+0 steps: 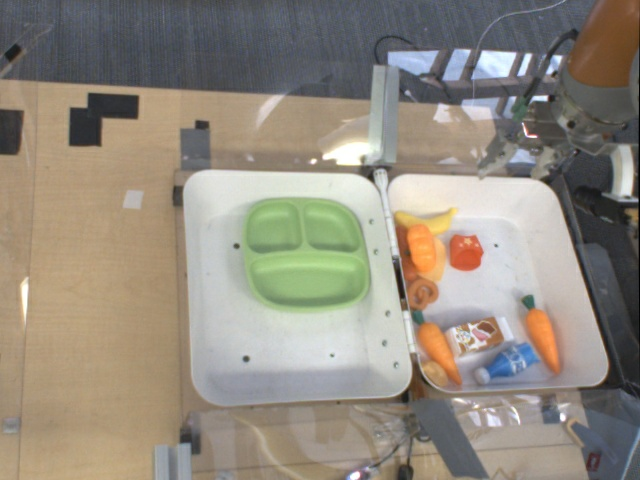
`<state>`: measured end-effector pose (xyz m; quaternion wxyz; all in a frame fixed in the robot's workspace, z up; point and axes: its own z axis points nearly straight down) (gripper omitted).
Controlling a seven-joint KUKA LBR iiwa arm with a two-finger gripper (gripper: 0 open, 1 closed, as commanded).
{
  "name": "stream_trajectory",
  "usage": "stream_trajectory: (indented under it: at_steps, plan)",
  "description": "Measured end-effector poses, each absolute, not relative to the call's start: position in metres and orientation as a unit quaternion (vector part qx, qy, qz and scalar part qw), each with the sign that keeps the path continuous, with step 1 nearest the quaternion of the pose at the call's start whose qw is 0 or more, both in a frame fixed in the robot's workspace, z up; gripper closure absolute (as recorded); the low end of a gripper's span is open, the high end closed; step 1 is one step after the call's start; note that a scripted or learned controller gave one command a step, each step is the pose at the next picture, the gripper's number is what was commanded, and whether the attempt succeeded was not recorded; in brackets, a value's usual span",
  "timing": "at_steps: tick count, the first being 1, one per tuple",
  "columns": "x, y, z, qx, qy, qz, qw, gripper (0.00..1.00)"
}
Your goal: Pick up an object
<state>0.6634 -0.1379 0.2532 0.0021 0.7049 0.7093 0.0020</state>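
While the claw [520, 158] hovers with fingers spread and nothing between them above the right bin's [560, 218] far rim, the red cup [466, 252] lies well below it, with a banana [425, 218] beside.

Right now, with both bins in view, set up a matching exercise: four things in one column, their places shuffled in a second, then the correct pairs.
Things
1. green divided plate
2. red cup
3. blue bottle
4. banana

Places
A. near edge of the right bin, between two carrots
B. middle of the left bin
C. far end of the right bin, by the divider
D. right bin, just right of the orange fruit

Pairs: 1-B, 2-D, 3-A, 4-C
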Motion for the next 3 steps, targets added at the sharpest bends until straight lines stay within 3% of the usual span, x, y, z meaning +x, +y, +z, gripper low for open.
stream_trajectory:
  at_steps: [1,2,3]
  plan:
    - [0.664,-0.122,0.147,0.698,0.716,0.0014,0.001,0.0]
    - [0.651,-0.093,0.101,0.657,0.753,0.0084,0.015,0.0]
    - [0.663,-0.075,0.188,0.645,0.764,0.0031,0.004,0.0]
